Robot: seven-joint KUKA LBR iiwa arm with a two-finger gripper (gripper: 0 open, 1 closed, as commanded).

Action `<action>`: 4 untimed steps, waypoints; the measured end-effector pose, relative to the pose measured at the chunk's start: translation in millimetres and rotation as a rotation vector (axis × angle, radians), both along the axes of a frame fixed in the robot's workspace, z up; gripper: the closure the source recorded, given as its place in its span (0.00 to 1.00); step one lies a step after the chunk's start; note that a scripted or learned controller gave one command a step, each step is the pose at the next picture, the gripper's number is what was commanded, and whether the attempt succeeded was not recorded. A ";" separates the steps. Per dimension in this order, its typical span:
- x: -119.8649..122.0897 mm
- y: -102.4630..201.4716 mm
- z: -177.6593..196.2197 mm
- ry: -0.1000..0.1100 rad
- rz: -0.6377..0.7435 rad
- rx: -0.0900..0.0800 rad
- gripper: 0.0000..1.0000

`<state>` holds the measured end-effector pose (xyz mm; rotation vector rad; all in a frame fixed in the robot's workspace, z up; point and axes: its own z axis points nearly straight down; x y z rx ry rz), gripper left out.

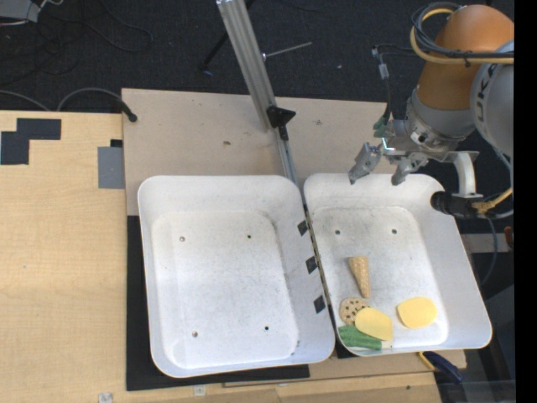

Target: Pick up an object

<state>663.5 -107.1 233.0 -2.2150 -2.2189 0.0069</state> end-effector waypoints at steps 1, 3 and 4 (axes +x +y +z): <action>0.9 0.2 2.9 -0.004 0.002 -0.001 0.00; 7.6 1.4 -122.3 0.001 0.004 0.000 0.00; 7.3 3.3 -142.8 -0.003 0.005 -0.001 0.00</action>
